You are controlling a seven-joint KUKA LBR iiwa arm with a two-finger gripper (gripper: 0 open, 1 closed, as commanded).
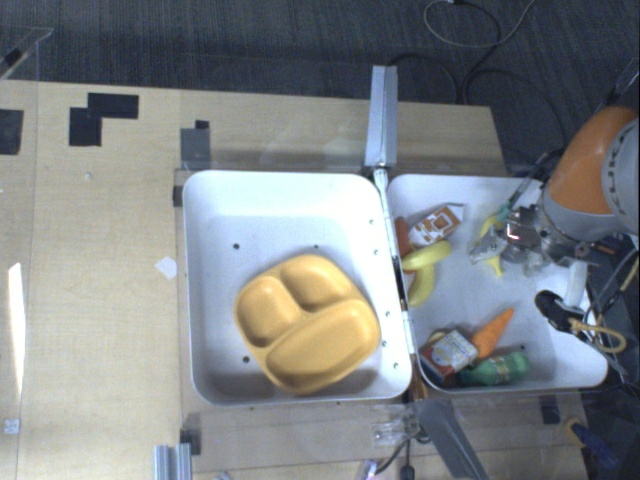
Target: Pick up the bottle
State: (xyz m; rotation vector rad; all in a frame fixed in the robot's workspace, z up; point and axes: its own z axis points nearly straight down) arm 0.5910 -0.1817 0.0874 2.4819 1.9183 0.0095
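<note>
Green bottle point(497, 369) lies partly hidden behind a small carton point(452, 351).

arm point(590, 173): enters from right; orange band showing | pincer point(512, 236): low, pointing left

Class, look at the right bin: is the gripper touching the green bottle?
Apart. The camera view shows the gripper near the bin's upper right, while the green bottle lies at the lower edge, with bare white bin floor between them.
</note>
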